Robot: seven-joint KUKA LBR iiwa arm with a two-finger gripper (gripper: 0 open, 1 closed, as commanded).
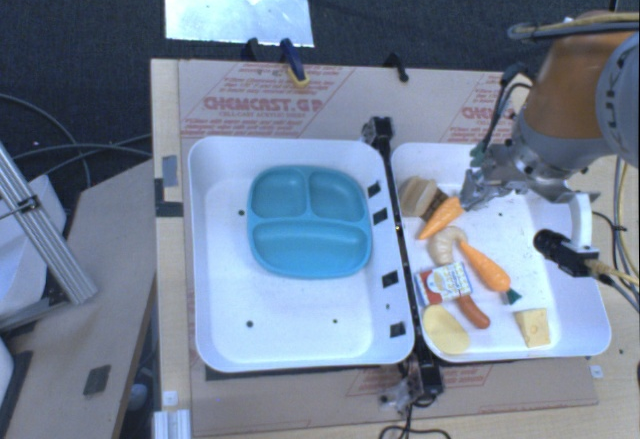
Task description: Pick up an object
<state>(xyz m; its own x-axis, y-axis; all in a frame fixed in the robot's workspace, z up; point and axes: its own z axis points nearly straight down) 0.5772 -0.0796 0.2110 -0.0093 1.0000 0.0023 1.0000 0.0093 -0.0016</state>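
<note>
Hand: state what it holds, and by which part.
Cannot be told. The hand sits low over the upper carrot in the right bin, at its top end; no grip shows.

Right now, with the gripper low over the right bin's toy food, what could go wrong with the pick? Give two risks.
1. The gripper sits where the bread and a carrot lie close together, so it may nudge or catch both, or neither.
2. The other food is crowded: mushroom, second carrot, packet and sausage. A push could probably scatter neighbours.
</note>
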